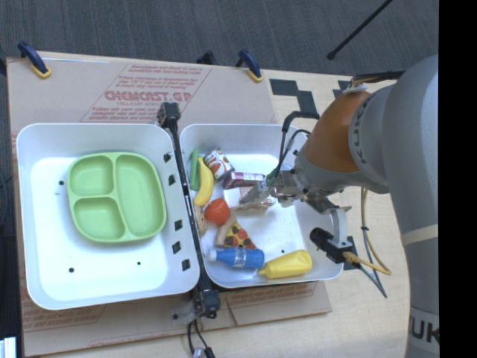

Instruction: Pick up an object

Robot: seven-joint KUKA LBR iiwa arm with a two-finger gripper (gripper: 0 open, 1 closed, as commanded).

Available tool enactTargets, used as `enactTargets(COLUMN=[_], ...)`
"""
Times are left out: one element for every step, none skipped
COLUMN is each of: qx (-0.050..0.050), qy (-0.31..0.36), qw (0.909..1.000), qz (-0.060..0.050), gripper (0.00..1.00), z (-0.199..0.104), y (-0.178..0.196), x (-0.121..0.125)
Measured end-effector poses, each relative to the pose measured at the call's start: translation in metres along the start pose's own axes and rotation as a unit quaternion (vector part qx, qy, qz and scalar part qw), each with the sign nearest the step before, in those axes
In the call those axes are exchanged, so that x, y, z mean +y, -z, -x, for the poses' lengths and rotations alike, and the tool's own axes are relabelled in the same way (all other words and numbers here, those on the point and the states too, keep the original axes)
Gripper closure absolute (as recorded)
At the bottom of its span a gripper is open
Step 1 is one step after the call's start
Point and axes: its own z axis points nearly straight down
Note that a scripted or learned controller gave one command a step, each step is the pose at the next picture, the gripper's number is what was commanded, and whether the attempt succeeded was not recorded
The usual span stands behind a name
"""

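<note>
The right bin (298, 136) holds several toy items. A yellow banana (203, 183) and a green piece lie along its left wall, with a striped can (218, 162) beside them. A red tomato (217, 211), a pizza slice (235, 236), a blue bottle (240, 257) and a yellow squeeze bottle (286, 265) sit toward the front. My gripper (256, 197) is low in the middle of this bin, just right of the tomato, over a small tan item that it partly hides.
The left bin (30, 222) holds a green divided plate (117, 196). A black clamp rail (181, 200) runs between the two bins. The grey arm with its orange band (335, 136) covers the right bin's right side. Cables hang near the front right corner.
</note>
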Motion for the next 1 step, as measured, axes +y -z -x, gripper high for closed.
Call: enactTargets(qx=[-0.004], qy=[0.001], qw=[1.0000], qz=[0.004], gripper=[1.00], z=[0.0032], y=[0.0134], x=[0.0021])
